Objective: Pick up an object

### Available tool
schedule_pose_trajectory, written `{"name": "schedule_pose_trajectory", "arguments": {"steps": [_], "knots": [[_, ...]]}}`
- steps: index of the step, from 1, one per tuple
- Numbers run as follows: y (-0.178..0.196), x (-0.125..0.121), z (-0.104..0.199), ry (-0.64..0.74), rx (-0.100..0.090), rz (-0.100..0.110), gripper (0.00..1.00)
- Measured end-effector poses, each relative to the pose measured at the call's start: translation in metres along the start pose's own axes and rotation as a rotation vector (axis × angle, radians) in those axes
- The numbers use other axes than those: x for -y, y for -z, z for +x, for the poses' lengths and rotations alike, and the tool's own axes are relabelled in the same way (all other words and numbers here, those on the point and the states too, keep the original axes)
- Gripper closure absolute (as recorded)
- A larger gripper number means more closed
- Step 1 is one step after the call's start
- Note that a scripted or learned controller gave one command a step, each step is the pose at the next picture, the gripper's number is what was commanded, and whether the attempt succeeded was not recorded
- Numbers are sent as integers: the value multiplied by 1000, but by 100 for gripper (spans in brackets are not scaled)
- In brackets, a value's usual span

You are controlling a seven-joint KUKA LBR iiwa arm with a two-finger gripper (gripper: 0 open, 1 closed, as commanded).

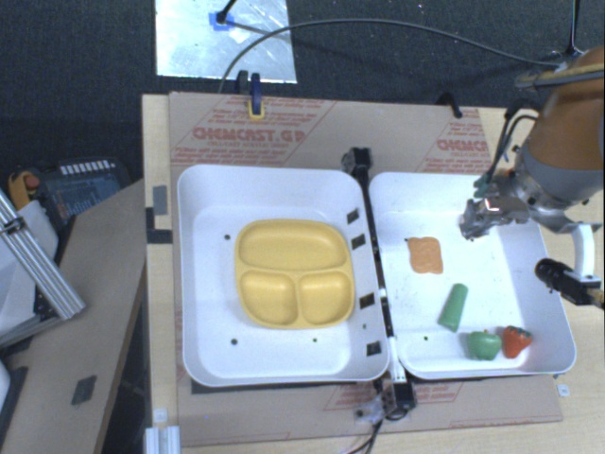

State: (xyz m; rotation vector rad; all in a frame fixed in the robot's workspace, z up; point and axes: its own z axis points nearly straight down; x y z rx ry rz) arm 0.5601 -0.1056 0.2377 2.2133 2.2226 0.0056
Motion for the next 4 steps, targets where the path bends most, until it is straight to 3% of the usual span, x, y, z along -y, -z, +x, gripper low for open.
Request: {"name": "schedule_pose_trajectory", "arguments": {"steps": [3,4], "knots": [[-21,-11,157,6,-3,5,100],[-13,-24,199,5,-4,3,100]]}}
